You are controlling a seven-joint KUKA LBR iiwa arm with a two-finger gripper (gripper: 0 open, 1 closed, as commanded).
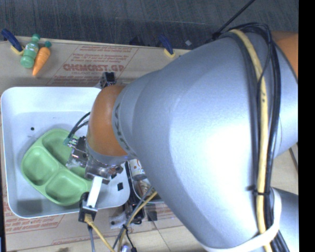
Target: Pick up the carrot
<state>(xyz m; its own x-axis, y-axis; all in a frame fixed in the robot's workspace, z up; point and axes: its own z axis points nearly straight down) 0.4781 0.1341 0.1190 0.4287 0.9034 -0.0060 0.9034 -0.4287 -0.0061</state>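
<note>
One carrot (40,61) well apart from gripper (76,152)

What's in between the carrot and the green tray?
No toys. In the camera view, between the carrot and the green divided tray lie printed brown cardboard, then the white bin's rim and bare floor.

The near half of the white bin (26,109) is being taken up by a green divided tray (47,167); bare floor is being left open along its far wall. Everything to the right is being blocked by the grey arm (210,140). On the counter (94,70), the carrot (41,60) is being crowded on its left by a green bottle (29,52) and a blue clamp (11,40); its right side is being left open.
</note>
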